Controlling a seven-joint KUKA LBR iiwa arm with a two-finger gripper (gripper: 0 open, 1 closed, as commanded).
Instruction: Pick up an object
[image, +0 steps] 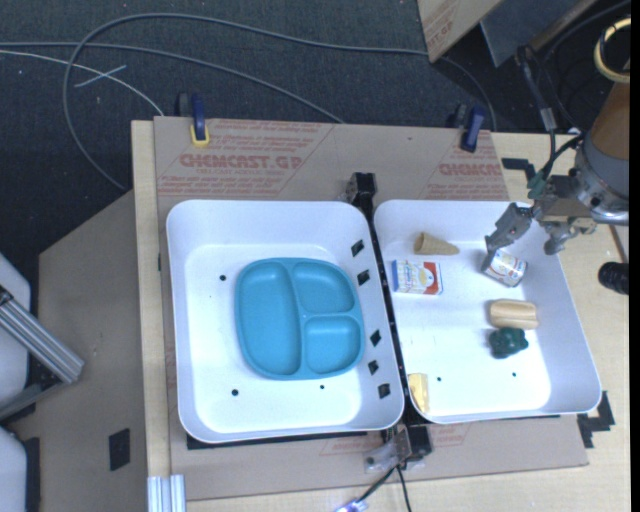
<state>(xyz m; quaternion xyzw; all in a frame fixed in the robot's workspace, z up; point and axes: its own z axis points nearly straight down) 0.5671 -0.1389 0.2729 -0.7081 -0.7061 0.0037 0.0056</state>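
Blue divided plate (299, 317) alone; five small objects in right bin (560, 390).

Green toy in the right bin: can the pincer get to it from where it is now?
Probably yes. The green toy lies open from above, though the tan block sits close beside it. The pincer hangs over the same bin, near the small can.

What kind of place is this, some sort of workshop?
Probably a robotics lab test bench: a robot arm's gripper hangs over two white bins clamped to a board, with loose cables on the floor.
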